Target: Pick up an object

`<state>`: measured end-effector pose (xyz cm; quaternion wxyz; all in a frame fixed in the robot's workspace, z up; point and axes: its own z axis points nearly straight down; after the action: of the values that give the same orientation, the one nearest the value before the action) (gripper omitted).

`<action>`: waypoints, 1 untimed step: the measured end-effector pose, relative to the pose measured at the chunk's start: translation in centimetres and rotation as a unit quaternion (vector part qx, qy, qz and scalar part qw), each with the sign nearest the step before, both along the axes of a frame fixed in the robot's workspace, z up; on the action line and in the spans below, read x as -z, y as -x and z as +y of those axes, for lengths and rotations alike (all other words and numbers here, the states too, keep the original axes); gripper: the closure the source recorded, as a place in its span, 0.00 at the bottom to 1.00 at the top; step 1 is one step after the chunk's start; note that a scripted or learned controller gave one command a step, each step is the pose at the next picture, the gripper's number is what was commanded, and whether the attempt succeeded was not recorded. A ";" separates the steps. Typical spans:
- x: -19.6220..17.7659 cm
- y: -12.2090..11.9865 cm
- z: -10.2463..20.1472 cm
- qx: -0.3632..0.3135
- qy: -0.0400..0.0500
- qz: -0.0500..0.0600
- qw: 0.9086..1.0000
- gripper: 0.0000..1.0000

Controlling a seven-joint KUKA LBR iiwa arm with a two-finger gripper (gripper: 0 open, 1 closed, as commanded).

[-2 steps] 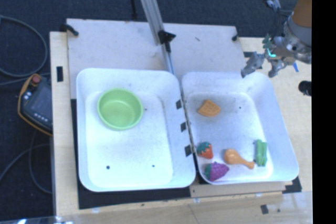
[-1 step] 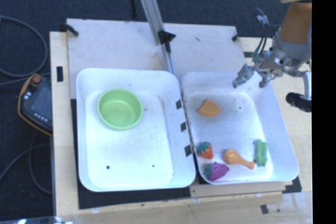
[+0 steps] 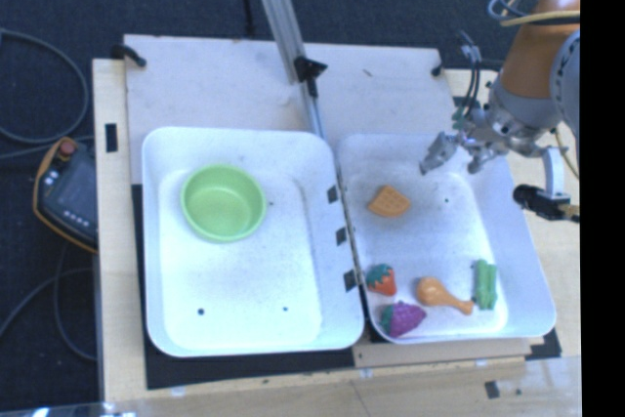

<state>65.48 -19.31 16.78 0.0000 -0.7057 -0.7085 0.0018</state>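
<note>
Arm: the grey arm (image 3: 535, 63) with its orange band reaches in from the right, over the upper right corner of the right bin.
Gripper: the gripper (image 3: 459, 157) hangs above the right bin's upper edge, its two fingers spread apart with nothing between them.
Right bin: the right bin (image 3: 508, 210) holds five small toys; its upper middle is bare floor, with open room around the gripper.
Waffle: an orange waffle piece (image 3: 389, 202) lies alone in the upper left part, near the inner wall, apart from the gripper.
Strawberry: a red strawberry (image 3: 381, 279) sits against the left wall, low down.
Grapes: a purple bunch of grapes (image 3: 402, 316) lies at the bottom edge, just below the strawberry.
Drumstick: an orange drumstick (image 3: 443, 295) lies just right of the grapes, near the bottom rim.
Green piece: a green vegetable (image 3: 484, 284) stands lengthwise near the right wall, just beside the drumstick's end.
Left bin: the left bin (image 3: 244, 298) holds a green bowl (image 3: 224, 201) in its upper left; the lower half is bare.
Divider: the two bins touch along their inner rims.
</note>
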 end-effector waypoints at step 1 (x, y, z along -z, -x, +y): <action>4.3 -0.2 -0.6 0.002 0.000 0.000 1.000 0.00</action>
<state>65.66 -19.90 12.46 -0.0001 -0.7068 -0.7074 0.0020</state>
